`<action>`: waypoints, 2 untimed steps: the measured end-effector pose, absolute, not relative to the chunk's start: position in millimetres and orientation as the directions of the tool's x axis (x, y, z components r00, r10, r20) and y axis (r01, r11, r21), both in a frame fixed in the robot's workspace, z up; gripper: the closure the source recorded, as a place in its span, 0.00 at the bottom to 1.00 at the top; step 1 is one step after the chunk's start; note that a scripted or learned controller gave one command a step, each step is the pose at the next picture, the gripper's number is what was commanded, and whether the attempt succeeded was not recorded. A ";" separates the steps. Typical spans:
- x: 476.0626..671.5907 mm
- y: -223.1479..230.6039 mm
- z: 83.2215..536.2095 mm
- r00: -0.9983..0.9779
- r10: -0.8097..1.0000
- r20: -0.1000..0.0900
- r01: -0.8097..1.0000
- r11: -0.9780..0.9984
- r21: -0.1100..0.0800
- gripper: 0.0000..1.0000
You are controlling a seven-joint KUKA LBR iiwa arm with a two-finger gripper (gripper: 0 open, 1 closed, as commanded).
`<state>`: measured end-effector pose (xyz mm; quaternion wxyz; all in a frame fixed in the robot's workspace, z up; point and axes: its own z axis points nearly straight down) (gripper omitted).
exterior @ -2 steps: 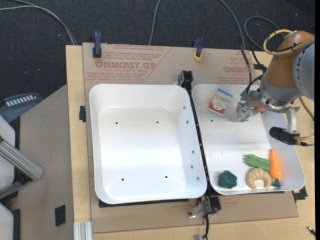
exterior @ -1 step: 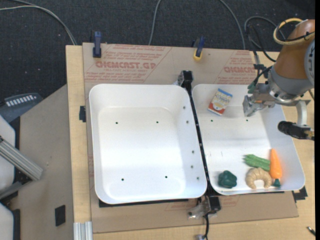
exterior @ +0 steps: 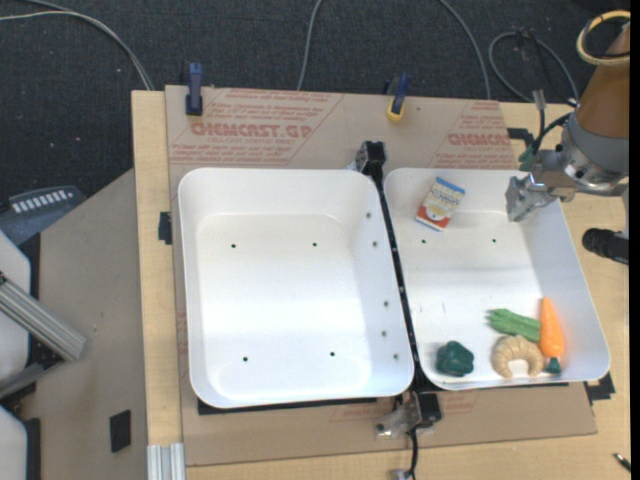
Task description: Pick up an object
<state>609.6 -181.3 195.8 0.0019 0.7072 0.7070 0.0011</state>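
Meanwhile, pincer (exterior: 522, 196): upper right of frame, over the right bin (exterior: 480, 268); grip state cannot be told.
Nearest pick: small carton (exterior: 440, 203), just left.
Risk: carrot (exterior: 551, 328), bean (exterior: 513, 321), shell (exterior: 518, 356) crowd the lower-right corner; a grab there may slip.

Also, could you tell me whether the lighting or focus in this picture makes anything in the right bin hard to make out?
In the camera view, the lighting is even and soft, with no harsh glare on the right bin; the small carton and the carrot read clearly, though the carton's print is too small to read; the gripper is slightly blurred, casting a faint shadow on the bin.
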 end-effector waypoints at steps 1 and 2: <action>614.2 -185.7 257.9 0.000 1.000 -0.002 1.000 0.000 0.006 1.00; 601.6 -140.5 253.6 -0.003 1.000 0.001 1.000 0.003 0.001 1.00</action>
